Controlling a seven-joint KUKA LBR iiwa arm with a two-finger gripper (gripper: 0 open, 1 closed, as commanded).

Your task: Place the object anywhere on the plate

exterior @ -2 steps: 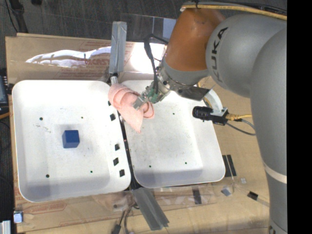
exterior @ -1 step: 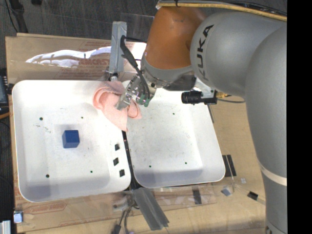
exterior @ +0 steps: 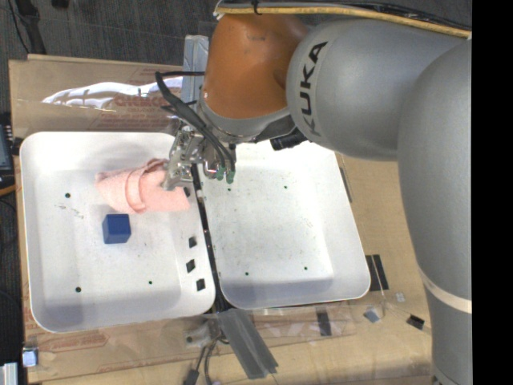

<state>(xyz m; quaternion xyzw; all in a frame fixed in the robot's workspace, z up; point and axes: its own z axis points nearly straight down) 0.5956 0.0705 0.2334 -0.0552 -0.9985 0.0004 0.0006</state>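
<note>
A small blue cube [exterior: 116, 228] rests on the floor of the left bin [exterior: 36, 239], left of its middle. Just above and to the right of the cube lies a pink, soft-looking, rolled shape [exterior: 138, 188], stretched across the bin towards the divider. My gripper [exterior: 183, 172] hangs below the orange wrist band, right at the pink shape's right end and close to the edge between the two bins. The gripper covers that end of the pink shape. The cube sits well apart from the gripper, lower left of it.
The right bin [exterior: 280, 239] shows only small dark specks on its floor. The grey arm fills the upper right. A crumpled clear wrapper [exterior: 104, 96] lies on the cardboard behind the left bin.
</note>
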